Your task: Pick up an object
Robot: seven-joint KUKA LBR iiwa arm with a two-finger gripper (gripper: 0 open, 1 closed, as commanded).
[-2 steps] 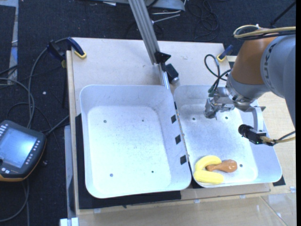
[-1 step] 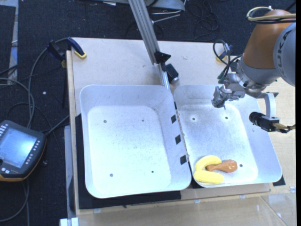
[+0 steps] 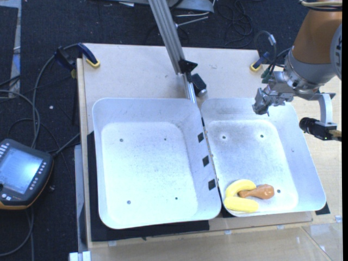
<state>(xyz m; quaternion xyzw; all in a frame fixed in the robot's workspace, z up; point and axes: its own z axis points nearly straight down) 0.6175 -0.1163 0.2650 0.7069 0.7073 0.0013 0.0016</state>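
1. Overhead, the gripper (image 3: 262, 106) hangs above the right bin's (image 3: 304, 162) far edge; whether it grips anything, I cannot tell.
2. A curved, smooth yellow banana (image 3: 239, 196) touches a brown drumstick-shaped toy (image 3: 261, 192) near the bin's front.

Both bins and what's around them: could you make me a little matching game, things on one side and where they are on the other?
Things:
1. banana
2. gripper
3. handheld screen
4. yellow clamp

Places:
A. bench's far left corner
B. near edge of the right bin
C. floor, left of the bench
D. above the right bin's far edge

Pairs: 1-B, 2-D, 3-C, 4-A
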